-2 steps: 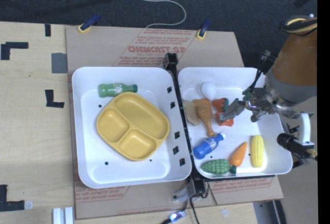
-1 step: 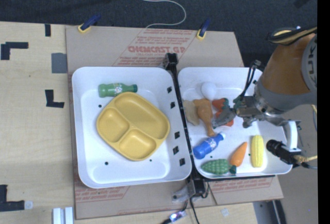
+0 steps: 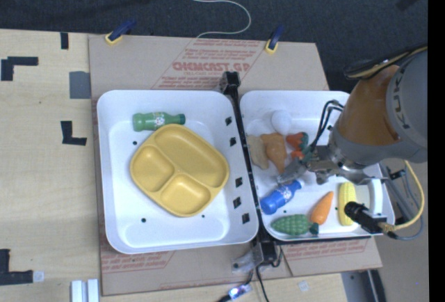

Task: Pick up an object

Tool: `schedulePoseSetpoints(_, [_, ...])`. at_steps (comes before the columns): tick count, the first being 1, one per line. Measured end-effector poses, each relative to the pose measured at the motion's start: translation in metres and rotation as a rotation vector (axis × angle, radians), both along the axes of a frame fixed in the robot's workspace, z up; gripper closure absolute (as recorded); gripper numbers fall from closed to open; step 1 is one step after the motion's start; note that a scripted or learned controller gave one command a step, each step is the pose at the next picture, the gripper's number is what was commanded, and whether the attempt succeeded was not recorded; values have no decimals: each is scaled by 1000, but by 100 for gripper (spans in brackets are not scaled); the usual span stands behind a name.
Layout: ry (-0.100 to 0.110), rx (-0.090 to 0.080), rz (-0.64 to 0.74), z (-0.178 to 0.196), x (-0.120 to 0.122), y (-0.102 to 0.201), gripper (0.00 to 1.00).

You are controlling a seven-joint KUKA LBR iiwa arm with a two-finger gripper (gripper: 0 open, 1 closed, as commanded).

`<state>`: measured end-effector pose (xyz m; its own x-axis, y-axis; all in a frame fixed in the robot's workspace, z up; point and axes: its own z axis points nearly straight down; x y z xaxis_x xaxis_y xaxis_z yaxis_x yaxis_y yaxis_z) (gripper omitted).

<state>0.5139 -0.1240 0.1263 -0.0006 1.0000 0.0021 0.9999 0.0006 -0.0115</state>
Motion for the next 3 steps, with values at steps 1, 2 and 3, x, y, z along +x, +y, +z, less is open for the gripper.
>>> schedulePoseSetpoints(1, [-5, -2, 1, -46, -1, 1, 0])
schedulePoseSetpoints(2, [-6, -2, 0, -35, 0, 0, 100])
schedulePoseSetpoints(3, [-11, -2, 2, 24, 3, 5, 100])
